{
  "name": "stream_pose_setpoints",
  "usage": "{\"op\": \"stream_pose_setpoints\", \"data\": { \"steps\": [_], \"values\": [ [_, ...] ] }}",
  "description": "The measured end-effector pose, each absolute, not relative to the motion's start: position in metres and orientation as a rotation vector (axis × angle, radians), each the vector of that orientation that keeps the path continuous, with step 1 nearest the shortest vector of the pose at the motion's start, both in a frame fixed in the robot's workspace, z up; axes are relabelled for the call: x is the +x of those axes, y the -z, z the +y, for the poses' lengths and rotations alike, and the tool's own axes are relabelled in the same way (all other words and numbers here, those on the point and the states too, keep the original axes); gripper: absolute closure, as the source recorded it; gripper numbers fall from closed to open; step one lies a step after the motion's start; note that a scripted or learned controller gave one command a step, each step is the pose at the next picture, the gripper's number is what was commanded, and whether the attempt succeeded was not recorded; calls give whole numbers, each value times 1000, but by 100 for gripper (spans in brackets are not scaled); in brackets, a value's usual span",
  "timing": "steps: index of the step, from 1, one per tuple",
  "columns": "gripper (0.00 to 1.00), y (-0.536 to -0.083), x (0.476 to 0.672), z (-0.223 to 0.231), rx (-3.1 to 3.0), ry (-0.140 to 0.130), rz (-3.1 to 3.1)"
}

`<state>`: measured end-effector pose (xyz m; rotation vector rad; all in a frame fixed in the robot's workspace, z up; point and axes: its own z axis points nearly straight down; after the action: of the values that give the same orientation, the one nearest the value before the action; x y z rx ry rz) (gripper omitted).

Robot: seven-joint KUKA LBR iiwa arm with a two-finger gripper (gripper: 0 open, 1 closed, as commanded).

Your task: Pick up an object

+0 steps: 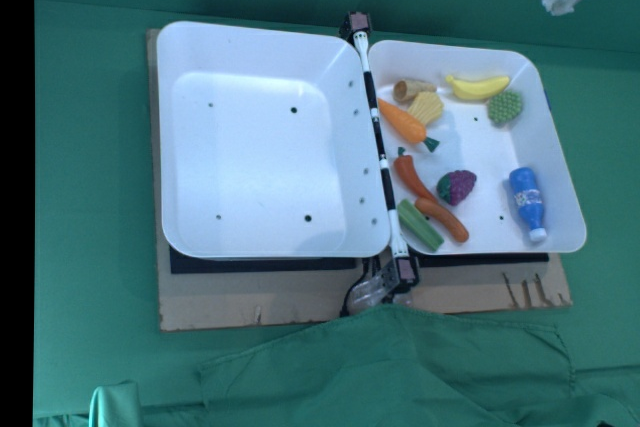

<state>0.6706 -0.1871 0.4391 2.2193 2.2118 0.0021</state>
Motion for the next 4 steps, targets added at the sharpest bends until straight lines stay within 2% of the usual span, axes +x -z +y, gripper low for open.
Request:
{"op": "stream_pose_setpoints", "data": {
  "steps": [1,2,3,4],
  "values": [
    [0,-439,671,-187,2220,-1,2212],
    [100,-454,671,-188,2217,-5,2204],
    [100,-439,678,-187,2222,1,2215],
    [100,-444,682,-187,2220,-2,2212]
  ]
}}
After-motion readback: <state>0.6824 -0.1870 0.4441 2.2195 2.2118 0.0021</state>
